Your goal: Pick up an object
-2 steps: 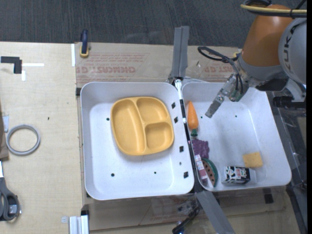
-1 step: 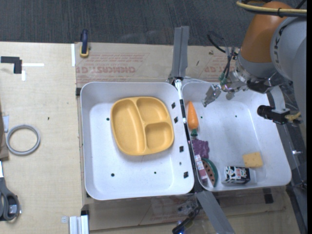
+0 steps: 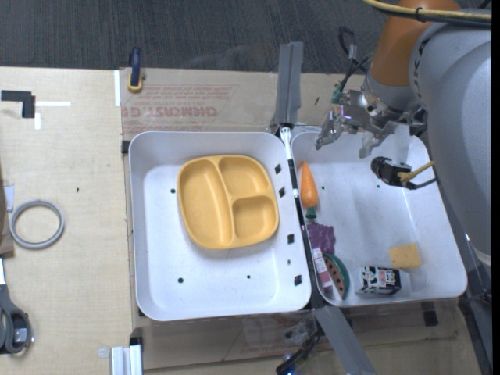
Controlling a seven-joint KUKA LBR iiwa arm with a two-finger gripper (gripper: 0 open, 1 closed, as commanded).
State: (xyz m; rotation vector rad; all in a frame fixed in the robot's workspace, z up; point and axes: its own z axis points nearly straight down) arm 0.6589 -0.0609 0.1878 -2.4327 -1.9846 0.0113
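Note:
My gripper (image 3: 344,141) hangs over the far end of the right bin (image 3: 437,233), its two fingers (image 3: 323,138) spread open with nothing between them. An orange carrot (image 3: 308,186) lies just below it along the bin's left wall. Farther toward the front are a purple grape bunch (image 3: 320,237), a watermelon slice (image 3: 336,276), a small black-and-white carton (image 3: 380,280) and a yellow sponge-like block (image 3: 405,255). In the left bin (image 3: 156,280) a yellow divided plate (image 3: 229,201) lies flat.
A grey divider (image 3: 289,84) runs between the bins. On the bench at the left lie a grey tape roll (image 3: 35,223), scissors (image 3: 12,330) and a blue-handled clamp (image 3: 135,71). A black cable (image 3: 391,170) hangs off the wrist over the right bin.

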